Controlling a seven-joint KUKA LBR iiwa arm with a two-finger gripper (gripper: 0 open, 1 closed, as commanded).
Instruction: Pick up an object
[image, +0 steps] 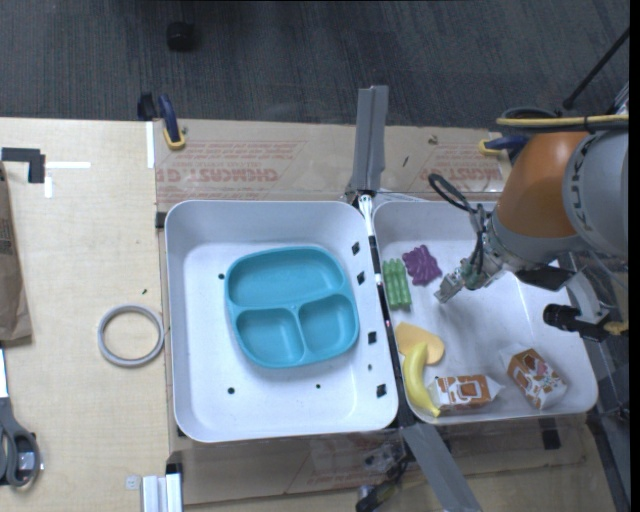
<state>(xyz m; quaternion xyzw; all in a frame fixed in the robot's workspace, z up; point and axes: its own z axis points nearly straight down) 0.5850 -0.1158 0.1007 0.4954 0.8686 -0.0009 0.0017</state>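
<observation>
right bin (560, 405): pincer (449, 289) state unclear, purple grapes (423, 263) just left.

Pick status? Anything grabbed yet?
Done: the arm has reached into the right bin. In hand: nothing visibly gripped; the gripper hangs over bare bin floor between the grapes and the banana. Left: the whole pick. The green piece, both cartons and the other items lie in the bin. The blue tray sits in the left bin.
</observation>
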